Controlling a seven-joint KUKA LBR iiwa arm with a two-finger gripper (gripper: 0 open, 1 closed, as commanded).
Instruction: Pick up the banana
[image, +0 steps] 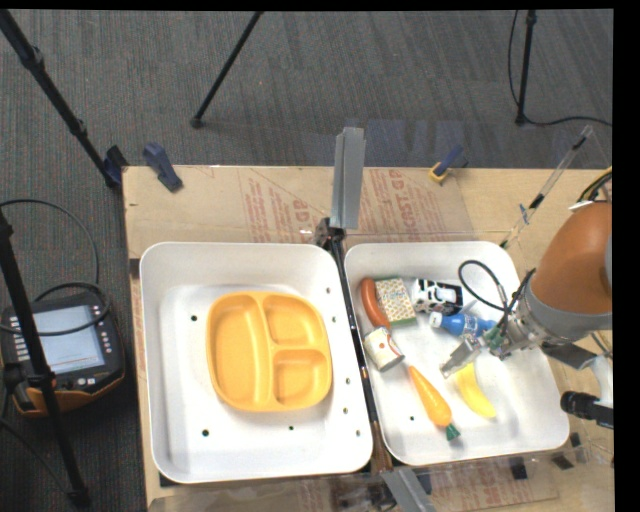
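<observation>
The yellow banana (476, 392) lies in the right bin (530, 425), towards its front right, with its upper end pointing to the bin's middle. My gripper (458, 360) reaches in from the right and hangs just over that upper end, at the banana's left tip. I see nothing held in it. The grey arm with its orange band (578, 265) stands over the bin's right edge.
Beside the banana, to its left, lies an orange carrot (432, 397). A small white box (383, 347), a sausage (373, 301), a patterned block (396, 298), a black-and-white toy (437, 292) and a blue bottle (457, 323) fill the bin's back. The left bin (170, 300) holds a yellow divided plate (268, 350).
</observation>
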